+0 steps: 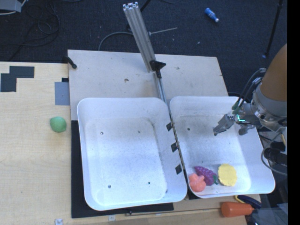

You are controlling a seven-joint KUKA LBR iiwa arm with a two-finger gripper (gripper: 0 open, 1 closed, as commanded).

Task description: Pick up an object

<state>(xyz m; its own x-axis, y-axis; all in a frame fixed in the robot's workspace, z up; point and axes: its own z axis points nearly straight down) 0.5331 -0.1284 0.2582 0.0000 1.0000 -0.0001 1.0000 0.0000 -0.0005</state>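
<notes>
Arm enters from the right edge, mid frame, w/ the pincer [230,124] hovering over the upper-right part of the right bin [206,108]; two grey fingers splayed apart, nothing btwn them, so open & holding nothing. Objects sit well apart from the pincer, clustered at the right bin's lower edge: yellow disc [227,175] at lower right, purple piece [206,173] just left of it and touching, orange piece [197,183] at the bin's lower-left corner, touching the purple one. Left bin [89,121] lies beside it, centre of frame. Green ball [58,124] on the wooden counter [33,172] at left, outside both bins. Orange tool [236,208] lies below the right bin at the bottom edge. Metal rail [143,36] slants down from top centre toward the gap btwn bins
</notes>
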